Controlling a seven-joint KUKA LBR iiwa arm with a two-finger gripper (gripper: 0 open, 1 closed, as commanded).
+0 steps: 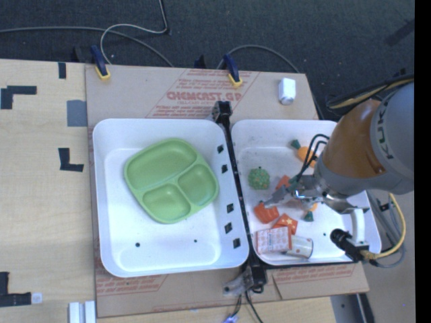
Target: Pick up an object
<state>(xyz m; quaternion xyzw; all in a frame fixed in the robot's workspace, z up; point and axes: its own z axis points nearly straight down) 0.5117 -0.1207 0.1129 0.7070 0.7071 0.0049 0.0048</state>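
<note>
My gripper (277,195) hangs low in the right bin (269,134), its fingers pointing left, just right of a green broccoli-like toy (259,177). Red and orange pieces (267,213) lie directly under and below the fingertips. A small carton with a red label (273,239) and a pale cup (300,247) lie by the bin's near wall. An orange carrot-like toy (305,153) sits at the back, partly behind the arm. I see nothing clearly held between the fingers.
The left bin (111,180) holds a green three-compartment plate (172,179). A divider with black clips (230,173) separates the bins. A white cylinder (287,90) lies on the cardboard behind the right bin. Cables trail across the back.
</note>
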